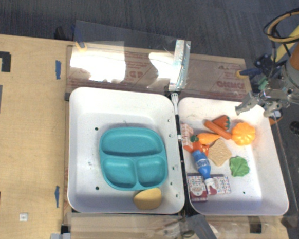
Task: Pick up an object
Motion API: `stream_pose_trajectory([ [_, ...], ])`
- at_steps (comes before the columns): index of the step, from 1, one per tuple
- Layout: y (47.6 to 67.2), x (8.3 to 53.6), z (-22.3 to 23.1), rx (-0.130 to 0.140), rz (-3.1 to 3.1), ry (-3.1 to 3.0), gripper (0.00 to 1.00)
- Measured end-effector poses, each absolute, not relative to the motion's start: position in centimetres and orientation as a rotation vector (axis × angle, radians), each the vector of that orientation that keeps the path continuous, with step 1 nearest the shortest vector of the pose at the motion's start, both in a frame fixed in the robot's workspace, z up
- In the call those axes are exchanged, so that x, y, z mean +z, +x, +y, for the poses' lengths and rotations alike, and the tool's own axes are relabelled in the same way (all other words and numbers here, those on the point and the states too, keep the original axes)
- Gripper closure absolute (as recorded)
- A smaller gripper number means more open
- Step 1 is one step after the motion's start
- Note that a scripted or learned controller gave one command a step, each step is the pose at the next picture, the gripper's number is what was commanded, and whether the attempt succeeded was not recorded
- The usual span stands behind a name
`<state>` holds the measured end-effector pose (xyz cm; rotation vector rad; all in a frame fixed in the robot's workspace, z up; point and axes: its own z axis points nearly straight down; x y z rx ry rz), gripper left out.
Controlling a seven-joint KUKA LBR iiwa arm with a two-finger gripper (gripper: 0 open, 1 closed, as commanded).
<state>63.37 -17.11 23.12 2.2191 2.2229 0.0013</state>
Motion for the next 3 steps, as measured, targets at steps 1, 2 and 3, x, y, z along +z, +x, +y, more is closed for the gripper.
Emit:
stream_pose_trajectory([
  [1,62.1,9.9,-11.7,0.01,2.25,2.178,0.0],
  [2,62.0,10.6,-11.6,0.007,2.251,2.182,1.0],
  [3,63.4,8.7,-13.3,0.005,2.386,2.037,1.0],
])
